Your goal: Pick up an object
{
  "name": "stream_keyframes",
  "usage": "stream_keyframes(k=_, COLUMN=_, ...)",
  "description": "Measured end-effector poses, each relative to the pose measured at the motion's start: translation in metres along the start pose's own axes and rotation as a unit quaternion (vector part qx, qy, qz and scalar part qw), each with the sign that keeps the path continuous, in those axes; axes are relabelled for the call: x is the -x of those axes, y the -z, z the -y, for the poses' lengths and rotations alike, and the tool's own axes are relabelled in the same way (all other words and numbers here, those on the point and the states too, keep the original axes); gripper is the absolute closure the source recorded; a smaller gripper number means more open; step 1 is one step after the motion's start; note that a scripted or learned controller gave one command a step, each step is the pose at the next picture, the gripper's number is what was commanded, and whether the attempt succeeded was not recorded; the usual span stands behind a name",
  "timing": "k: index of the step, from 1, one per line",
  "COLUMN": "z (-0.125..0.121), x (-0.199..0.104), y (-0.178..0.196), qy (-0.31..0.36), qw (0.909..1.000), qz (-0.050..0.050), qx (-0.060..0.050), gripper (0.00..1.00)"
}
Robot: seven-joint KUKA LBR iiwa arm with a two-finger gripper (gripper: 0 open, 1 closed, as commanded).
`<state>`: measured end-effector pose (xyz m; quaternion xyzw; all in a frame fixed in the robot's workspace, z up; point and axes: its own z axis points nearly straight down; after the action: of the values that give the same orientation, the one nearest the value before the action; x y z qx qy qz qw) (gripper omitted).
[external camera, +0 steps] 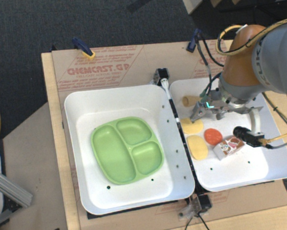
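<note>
The arm reached in over the right bin, and its gripper hung low near that bin's far left part. Whether it was released or clenched could not be told, since the wrist hid that end, and nothing could be seen held in it. A small tan piece lay just beside it toward the bin's far left corner. Along the left wall lay a pale yellow piece and a larger yellow one, with a red-orange object and a small printed packet close together near the middle. The left bin held a green divided plate.
</note>
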<state>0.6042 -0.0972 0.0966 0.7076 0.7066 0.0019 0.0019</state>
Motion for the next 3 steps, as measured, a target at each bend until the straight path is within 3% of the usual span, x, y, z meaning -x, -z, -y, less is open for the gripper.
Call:
stream_keyframes(k=1, z=-0.006, x=-0.001, y=-0.012, qy=0.001, qw=1.0, qz=0.0, qx=-0.001, gripper=0.0)
stream_keyframes(k=2, z=0.014, x=-0.004, y=-0.01, qy=0.0, qw=1.0, qz=0.0, qx=-0.002, gripper=0.0)
stream_keyframes(k=3, z=0.07, x=-0.006, y=-0.012, qy=-0.001, qw=1.0, qz=-0.001, qx=-0.006, gripper=0.0)
